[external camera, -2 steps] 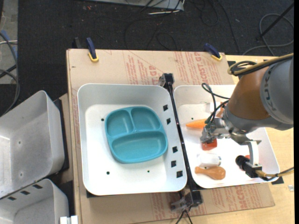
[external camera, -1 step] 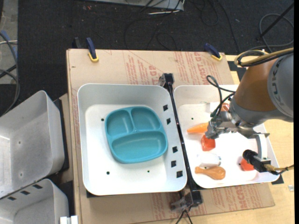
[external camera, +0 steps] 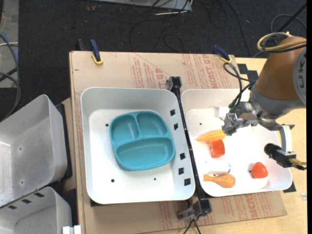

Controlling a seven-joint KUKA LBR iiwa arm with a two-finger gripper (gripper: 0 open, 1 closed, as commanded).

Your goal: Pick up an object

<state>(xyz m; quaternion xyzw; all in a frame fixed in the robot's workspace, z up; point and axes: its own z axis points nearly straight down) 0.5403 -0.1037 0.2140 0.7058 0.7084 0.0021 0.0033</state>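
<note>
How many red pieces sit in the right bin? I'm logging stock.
2: one red piece mid-bin under the carrot, another red piece near the front right corner. The arm may hide more.

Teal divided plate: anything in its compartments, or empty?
Empty. All three compartments of the teal plate show bare teal; it lies flat in the left bin.

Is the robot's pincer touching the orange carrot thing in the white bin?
Cannot tell. In the camera view the pincer meets the right end of the orange carrot, but looking down at a slant, it could be hovering just above it.
</note>
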